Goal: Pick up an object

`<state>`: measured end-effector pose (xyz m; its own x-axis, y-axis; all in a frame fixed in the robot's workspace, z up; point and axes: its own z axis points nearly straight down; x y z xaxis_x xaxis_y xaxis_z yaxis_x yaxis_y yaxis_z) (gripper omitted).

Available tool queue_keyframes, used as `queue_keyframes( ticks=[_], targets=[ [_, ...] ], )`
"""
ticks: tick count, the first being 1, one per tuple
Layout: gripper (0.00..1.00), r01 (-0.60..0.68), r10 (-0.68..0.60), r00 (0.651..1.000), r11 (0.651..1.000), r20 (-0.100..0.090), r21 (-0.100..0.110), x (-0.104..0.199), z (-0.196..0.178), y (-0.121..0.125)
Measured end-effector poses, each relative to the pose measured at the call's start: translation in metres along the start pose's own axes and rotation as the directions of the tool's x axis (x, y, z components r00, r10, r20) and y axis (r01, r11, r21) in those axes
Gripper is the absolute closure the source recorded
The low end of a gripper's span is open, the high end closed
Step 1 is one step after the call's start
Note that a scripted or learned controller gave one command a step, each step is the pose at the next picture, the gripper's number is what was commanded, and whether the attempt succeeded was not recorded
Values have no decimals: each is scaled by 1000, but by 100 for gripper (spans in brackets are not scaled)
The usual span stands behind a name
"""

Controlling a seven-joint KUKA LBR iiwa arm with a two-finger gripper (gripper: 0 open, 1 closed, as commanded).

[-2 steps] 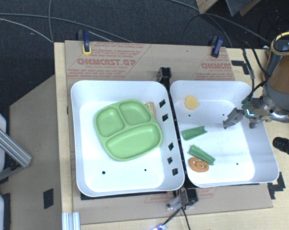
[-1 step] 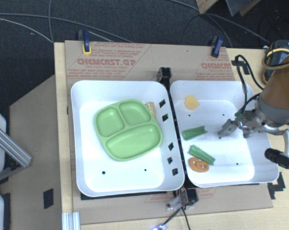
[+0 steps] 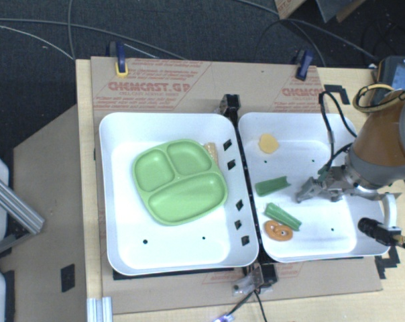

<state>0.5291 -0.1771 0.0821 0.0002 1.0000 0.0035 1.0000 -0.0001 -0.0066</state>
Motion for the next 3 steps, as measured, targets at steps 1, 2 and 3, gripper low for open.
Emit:
queue_keyframes(
  ticks=[1, 2, 3],
  targets=[
    [100, 0, 0, 1000, 1000, 2, -7, 0, -14, 2],
    [100, 1, -1, 1000, 1000, 5, -12, -1, -72, -6],
    [100, 1, 0, 1000, 1000, 6, -13, -6, -116, -7]
  ],
)
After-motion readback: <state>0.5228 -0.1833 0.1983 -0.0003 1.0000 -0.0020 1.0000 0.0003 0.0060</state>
